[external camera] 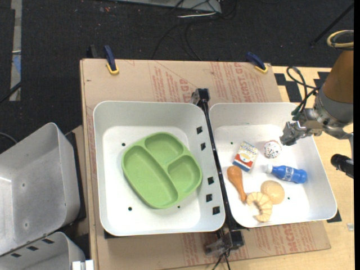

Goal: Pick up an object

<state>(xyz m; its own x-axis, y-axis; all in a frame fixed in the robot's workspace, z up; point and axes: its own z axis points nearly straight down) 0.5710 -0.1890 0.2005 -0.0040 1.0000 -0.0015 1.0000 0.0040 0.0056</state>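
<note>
A green divided plate (162, 169) is laid alone in the left bin (107, 151). In the right bin (323, 204), a small carton (246, 156), drumstick (237, 181), spotted ball (272, 149) and blue bottle (287, 174) are clustered as candidates. The tool (291, 133) is poised just beside the ball, nothing visibly grasped; its clench cannot be told.

The divided tray (161, 169) lies in the left bin (107, 117). In the right bin (323, 204), the small carton (246, 156) sits left of the ball (272, 148), the bottle (287, 174) just below them, the drumstick (237, 180) and shrimp (261, 203) nearer the front.
</note>
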